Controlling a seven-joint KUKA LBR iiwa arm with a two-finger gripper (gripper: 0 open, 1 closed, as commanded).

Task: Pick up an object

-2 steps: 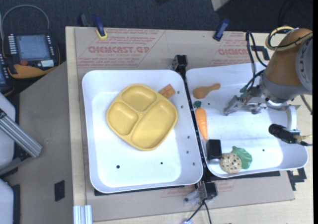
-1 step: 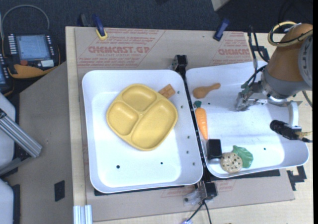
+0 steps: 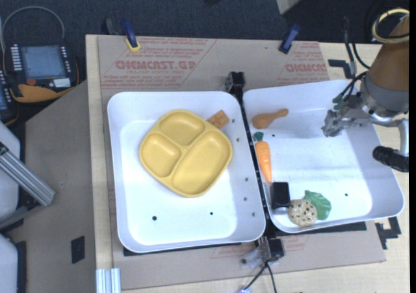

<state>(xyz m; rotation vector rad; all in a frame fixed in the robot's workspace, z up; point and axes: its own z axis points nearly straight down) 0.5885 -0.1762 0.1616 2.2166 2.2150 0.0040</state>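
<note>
My gripper [image 3: 333, 124] hangs over the far right part of the right bin [image 3: 364, 162], with nothing seen between its fingers. In that bin lie a tan drumstick-shaped piece [image 3: 269, 118] at the far left, an orange carrot [image 3: 262, 160] along the left wall, a small black block [image 3: 280, 194], a round speckled cookie [image 3: 299, 212] and a green leafy piece [image 3: 318, 203] near the front. The gripper is well to the right of the drumstick piece and above the bin floor.
The left bin [image 3: 175, 220] holds a yellow divided plate [image 3: 186, 152] and a small brown block [image 3: 218, 119] at the plate's far right edge. A black divider rail [image 3: 247, 149] runs between the bins. A pendant [image 3: 40, 67] sits off the bench at far left.
</note>
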